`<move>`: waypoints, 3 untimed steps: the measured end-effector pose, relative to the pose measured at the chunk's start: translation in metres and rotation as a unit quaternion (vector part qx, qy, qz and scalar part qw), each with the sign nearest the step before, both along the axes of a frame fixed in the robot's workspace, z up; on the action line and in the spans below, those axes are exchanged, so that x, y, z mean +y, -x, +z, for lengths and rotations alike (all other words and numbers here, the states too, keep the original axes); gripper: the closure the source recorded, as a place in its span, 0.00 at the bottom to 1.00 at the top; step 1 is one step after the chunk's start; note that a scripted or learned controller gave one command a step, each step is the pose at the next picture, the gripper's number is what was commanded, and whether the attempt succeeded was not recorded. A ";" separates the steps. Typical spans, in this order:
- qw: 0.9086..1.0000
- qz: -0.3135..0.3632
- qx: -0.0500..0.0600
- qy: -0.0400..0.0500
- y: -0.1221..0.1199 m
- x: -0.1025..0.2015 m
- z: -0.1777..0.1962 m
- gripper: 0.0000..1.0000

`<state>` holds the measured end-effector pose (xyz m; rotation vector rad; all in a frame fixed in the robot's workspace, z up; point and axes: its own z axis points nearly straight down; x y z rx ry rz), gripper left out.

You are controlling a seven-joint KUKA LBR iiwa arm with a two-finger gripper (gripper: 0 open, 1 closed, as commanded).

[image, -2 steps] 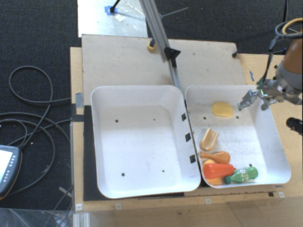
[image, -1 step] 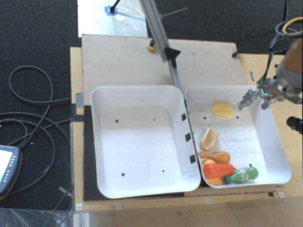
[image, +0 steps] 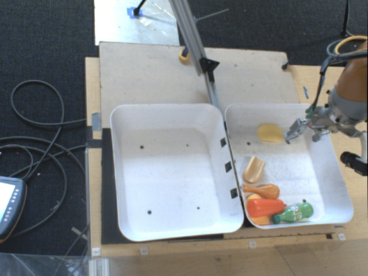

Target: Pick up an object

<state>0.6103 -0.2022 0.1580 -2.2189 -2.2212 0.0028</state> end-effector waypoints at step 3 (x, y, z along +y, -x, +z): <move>1.000 0.000 -0.004 0.001 0.004 -0.007 -0.055 1.00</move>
